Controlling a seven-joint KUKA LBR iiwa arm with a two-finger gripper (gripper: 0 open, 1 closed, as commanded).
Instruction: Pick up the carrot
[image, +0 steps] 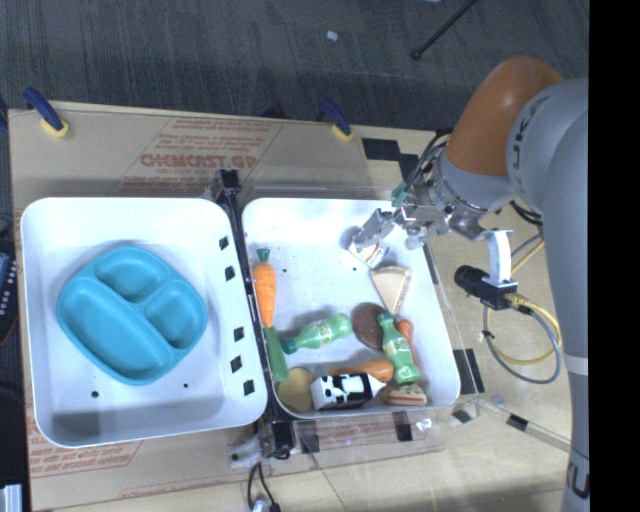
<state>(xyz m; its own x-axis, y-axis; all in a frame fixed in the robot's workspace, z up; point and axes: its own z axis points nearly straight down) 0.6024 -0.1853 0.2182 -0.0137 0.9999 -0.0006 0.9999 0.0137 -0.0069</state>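
Carrot (265, 287) lies in the right bin (330, 215), hard against its left wall, with the green top pointing to the far side and the orange tip toward you. You can expect a toy of this kind to be light, stiff and smooth, so it will likely slip or roll if you pinch it near the tapered tip. Take it across the thick orange part, just below the leaves.

Your gripper (368, 240) hangs over the far right part of that bin, well apart from the carrot; whether it is open or closed you cannot tell from this view.

Mind the edges. The bin wall and the black divider (233, 262) sit right beside the carrot on its left, so one finger has very little room there. Line the fingers up along the wall's direction if you can, or nudge the carrot rightward first.

On the right of the carrot the floor is bare toward the far side, which gives you a free path across. Nearer you, a green bottle (318, 333) lies just beside the carrot's tip, and a wedge of bread (392, 288) sits near the gripper's present spot. Come in over the far, open part of the bin.
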